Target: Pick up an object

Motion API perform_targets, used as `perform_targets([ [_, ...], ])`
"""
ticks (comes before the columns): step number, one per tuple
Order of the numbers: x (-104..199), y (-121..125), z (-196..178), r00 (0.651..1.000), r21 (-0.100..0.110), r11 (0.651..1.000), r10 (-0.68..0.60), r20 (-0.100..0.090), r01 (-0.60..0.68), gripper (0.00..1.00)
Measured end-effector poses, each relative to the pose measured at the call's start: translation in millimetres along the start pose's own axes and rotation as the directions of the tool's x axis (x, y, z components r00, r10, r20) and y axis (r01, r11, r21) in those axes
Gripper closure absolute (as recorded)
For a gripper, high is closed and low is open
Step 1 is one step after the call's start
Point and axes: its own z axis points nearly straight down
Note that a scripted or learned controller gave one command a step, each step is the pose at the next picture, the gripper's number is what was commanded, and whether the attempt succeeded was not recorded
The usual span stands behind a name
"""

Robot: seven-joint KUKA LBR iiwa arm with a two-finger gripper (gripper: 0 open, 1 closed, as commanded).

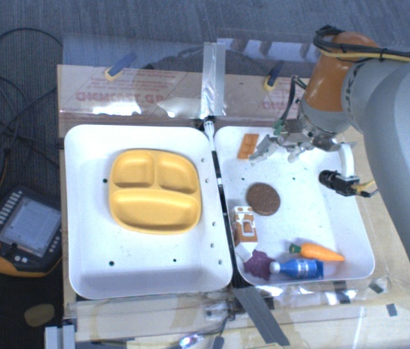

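The small flat orange rectangular piece (248, 145) lies at the far left corner of the right-hand shallow white bin (350, 224), just beside the divider between the bins. The two-finger gripper (279, 147) hangs just to its right, over the far end of that bin; its fingers are spread apart and nothing sits between them. One fingertip reaches toward the orange piece, but contact cannot be made out. Nearer in the same bin lies a round brown disc (263, 198), with bare white floor to its right. Along the near edge are a small orange-and-white box (245, 224), a purple lump (259, 263), a blue bottle (301, 269) and an orange carrot-shaped toy (320, 252), crowded together. The left-hand white bin (89, 260) holds a yellow divided plastic tray (154, 190) at its middle, with open floor around it.
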Motion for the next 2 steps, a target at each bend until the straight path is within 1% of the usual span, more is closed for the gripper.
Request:
perform_targets([
  [1,38,-78,24,0.989,-0.013,0.989,-0.15,0.004,0.15,0.0],
  [2,91,-135,-70,0.919,-0.002,0.919,-0.394,-0.003,0.394,0.0],
])
